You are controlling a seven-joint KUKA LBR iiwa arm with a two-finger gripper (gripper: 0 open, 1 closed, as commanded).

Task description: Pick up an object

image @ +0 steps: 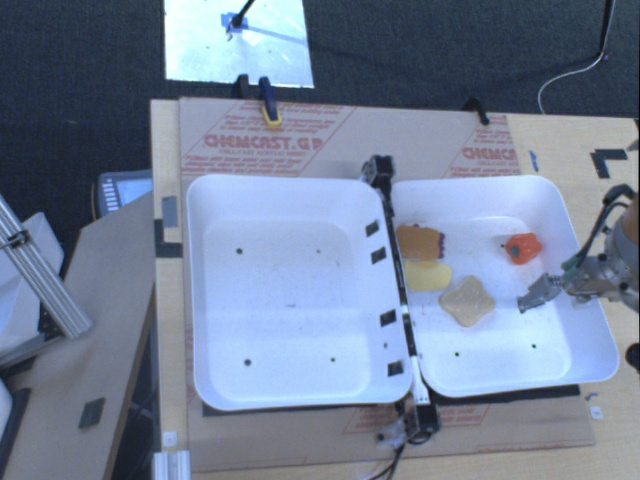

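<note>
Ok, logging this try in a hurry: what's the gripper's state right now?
Gripper: over the right bin, nothing seen in its grasp; open or closed cannot be told.

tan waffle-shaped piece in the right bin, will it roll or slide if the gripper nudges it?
The tan piece looks flat and lobed, so it would probably slide, not roll. It touches the yellow piece, so a push leftward may shove both. The smooth bin floor likely gives little grip. The gripper sits just to its right.

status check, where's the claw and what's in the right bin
Claw low over right bin, nothing seen in it. Tan piece nearest, just left of it. Orange piece, yellow piece, brown piece apart, nothing blocking.
</note>
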